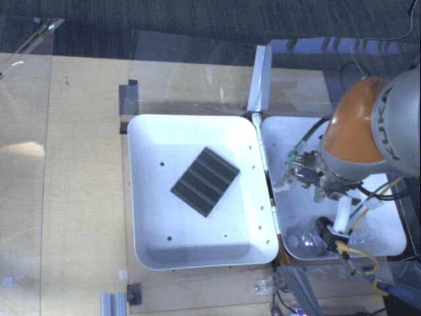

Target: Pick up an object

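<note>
Two shallow white bins sit side by side on a pale wooden table. The left bin holds a single dark, ribbed rectangular pad, lying flat and turned at a diagonal near the middle of the bin floor, well apart from all four walls. A grey upright divider rises behind the seam where the two bins meet. The arm, grey with an orange band, reaches in from the right and hangs over the right bin, covering much of it. Its wrist hardware and the claw lie low over the left half of that bin, close to the shared wall; cables loop beneath it toward the front edge. A clear, glassy object rests at the front of the right bin, just beside the cables. Whether the claw is apart or together cannot be told from this angle, and nothing is seen between its tips. The ribbed pad lies untouched in the other bin.
</note>
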Controlling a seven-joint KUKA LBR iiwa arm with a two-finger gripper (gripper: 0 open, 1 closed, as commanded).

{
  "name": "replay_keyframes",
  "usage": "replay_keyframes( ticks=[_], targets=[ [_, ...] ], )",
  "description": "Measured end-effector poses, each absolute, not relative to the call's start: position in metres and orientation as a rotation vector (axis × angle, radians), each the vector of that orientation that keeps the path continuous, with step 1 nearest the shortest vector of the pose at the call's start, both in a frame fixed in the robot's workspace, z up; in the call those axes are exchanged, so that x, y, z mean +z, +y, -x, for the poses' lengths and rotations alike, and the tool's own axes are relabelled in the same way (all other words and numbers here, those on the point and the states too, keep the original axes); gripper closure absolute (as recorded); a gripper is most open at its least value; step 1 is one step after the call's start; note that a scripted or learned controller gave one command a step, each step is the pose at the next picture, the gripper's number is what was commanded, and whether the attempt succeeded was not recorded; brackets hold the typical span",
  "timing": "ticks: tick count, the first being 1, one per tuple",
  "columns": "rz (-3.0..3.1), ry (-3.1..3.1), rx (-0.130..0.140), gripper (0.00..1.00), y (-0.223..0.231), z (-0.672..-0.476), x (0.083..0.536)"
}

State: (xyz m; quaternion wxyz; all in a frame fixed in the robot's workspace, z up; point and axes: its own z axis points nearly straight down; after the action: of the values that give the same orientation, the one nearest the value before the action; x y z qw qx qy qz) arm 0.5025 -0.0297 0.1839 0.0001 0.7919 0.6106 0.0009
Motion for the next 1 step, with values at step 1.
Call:
replay_keyframes(
  ticks=[1],
  targets=[
    [-2.458, 1.953, 0.005, 0.0, -0.0735, -0.5503, 0.185]
  ],
)
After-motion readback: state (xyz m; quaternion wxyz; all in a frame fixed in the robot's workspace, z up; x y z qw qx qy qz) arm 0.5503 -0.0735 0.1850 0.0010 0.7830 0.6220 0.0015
